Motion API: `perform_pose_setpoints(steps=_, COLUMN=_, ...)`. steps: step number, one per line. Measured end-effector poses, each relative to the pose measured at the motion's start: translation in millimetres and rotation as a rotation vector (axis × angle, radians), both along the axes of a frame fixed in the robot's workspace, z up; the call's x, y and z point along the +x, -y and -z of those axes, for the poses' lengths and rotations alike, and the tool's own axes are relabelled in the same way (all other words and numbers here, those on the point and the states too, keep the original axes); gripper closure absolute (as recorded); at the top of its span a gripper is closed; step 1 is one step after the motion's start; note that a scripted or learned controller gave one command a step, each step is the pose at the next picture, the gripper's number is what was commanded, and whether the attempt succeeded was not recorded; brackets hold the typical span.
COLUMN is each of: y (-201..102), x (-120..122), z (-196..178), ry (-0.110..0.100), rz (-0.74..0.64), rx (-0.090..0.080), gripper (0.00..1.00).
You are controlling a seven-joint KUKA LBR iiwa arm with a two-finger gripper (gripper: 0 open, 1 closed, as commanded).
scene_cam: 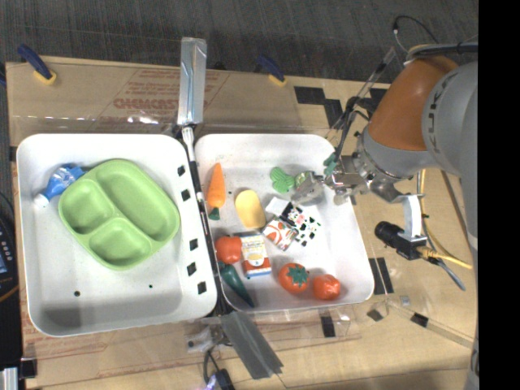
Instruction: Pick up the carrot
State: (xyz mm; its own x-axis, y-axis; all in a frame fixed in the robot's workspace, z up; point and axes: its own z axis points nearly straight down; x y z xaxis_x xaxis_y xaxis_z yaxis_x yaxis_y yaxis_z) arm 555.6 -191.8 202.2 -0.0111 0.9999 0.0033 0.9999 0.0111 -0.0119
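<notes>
While the carrot [215,187] lies untouched against the left wall of the right bin [345,187], the tool [315,187] sits over that bin's upper right part, well apart from it. Taking the carrot as reference: it rests lengthwise along the divider, orange body toward the back, green top toward the front. Just to its right is a yellow toy [249,208]. Further right are a green toy [282,179] and, in front of that one, a black-and-white spotted carton [301,222] beside an orange-and-white pack [280,234]. In front of the carrot are a red toy [228,249] touching a small juice box [256,256], a dark green item [237,284] at the bin's front wall, and to the right of those two tomato-like toys [309,280].

Whether the tool is spread or pressed together cannot be told; metal parts and the green toy overlap there, and nothing is seen pinched. The arm [422,116] reaches in from the far side, opposite the carrot.

To the carrot's left, across the divider, the left bin [49,299] holds a green sectioned plate [119,211] and a blue item [61,180] behind it.

Judgement: the carrot's place tight to the wall leaves little room for a finger on that side; a grasp across its width may foul the wall.

Legible writing: red print on the cardboard [146,96] behind the bins, too faint to read. Carton labels are not legible.
</notes>
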Motion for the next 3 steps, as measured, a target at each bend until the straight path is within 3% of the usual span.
perform_pose_setpoints(steps=1, y=-98, x=-8, z=43, ry=0.001, rz=-0.167, rx=0.001, gripper=0.00)
perform_pose_setpoints(steps=2, y=-78, x=32, z=114, ry=0.006, rz=-0.428, rx=0.002, gripper=0.00)
perform_pose_setpoints(steps=3, y=-78, x=32, z=108, ry=0.000, rz=-0.435, rx=0.004, gripper=1.00)
